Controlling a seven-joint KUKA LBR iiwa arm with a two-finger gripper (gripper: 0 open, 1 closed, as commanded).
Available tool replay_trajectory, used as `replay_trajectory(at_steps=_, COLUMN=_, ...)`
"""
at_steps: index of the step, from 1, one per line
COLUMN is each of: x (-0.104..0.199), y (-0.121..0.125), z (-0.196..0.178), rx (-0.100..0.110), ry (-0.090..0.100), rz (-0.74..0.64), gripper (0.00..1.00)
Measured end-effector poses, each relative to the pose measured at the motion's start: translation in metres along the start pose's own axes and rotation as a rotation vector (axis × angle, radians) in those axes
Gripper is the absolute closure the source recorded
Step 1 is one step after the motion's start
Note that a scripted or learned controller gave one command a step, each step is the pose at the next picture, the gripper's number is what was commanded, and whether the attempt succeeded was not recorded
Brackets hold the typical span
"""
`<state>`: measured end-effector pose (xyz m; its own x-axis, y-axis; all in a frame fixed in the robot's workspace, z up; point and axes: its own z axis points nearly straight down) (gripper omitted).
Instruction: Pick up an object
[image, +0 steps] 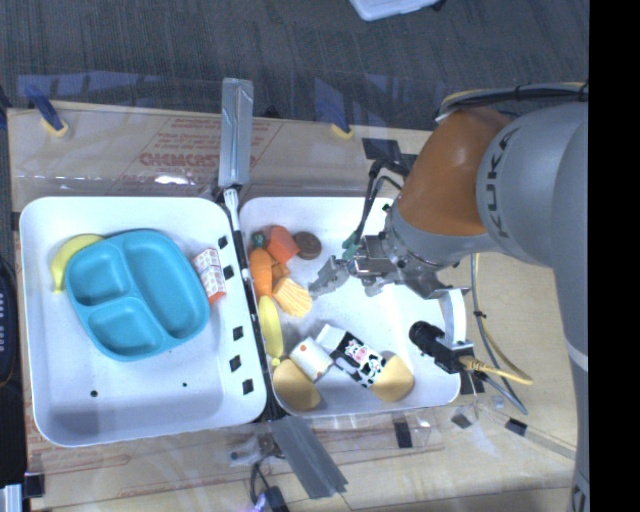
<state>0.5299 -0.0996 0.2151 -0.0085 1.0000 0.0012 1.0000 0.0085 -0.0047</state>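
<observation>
On the table (120, 140), the right bin (330, 212) holds toy food. The gripper (330, 277) hangs open and empty beside the toy corn (291, 296), which looks light, stiff and best pinched across its middle.

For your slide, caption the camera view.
Gripper hovers beside corn in right bin; blue tray fills left bin.

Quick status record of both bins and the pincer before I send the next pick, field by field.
left bin: blue divided plate, yellow banana at its far-left edge, small striped packet by the divider
right bin: carrots, corn piece, brown round item, cow-print toy, cups
pincer: over right bin, beside the corn piece, nothing visibly held
arm: enters from the right
</observation>
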Motion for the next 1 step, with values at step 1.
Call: replay_trajectory(at_steps=1, x=-0.0525, y=-0.0307, z=0.1231, rx=-0.003, ry=0.000, rz=0.142, gripper=0.00)
